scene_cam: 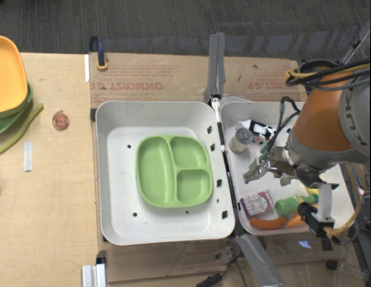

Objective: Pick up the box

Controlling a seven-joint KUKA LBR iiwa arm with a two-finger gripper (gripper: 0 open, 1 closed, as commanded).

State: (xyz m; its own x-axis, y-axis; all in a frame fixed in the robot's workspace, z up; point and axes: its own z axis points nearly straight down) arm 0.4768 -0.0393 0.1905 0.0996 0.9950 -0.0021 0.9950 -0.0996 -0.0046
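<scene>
The left bin [113,178] carries only a green divided plate [173,171], so the work sits in the right bin [230,111], where the arm [323,124] reaches in. Its gripper [260,169] hangs spread and empty just above the box [257,204], which lies flat beside a green toy [288,205], suggesting an approach.

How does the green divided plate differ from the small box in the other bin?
The plate is plain light green; the box is pale with a pink printed face. The plate is far larger, filling much of the left bin, while the box is a small item in the right bin among other things. Both lie flat.
</scene>
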